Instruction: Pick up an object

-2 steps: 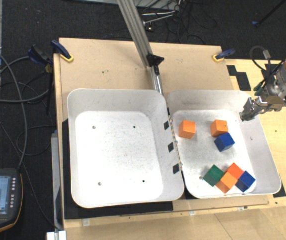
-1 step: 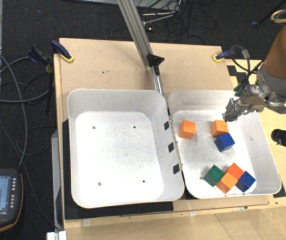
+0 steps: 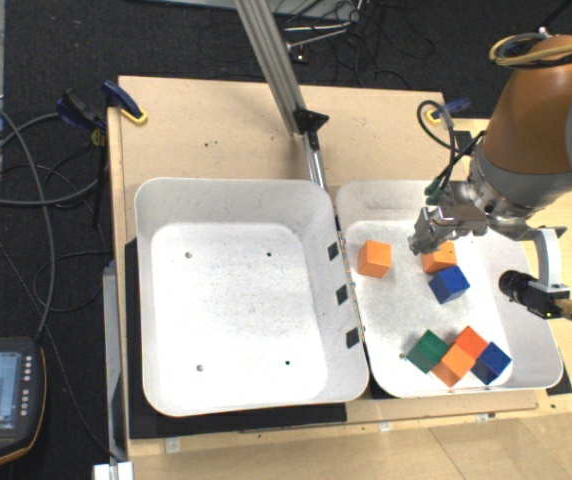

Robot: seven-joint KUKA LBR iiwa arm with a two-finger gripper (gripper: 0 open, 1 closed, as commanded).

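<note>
Orange block directly under claw, opening unclear.

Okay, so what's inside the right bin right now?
The right bin holds an orange cube, a blue cube, and a cluster of green, orange and blue cubes. The gripper partly covers another orange block.
</note>
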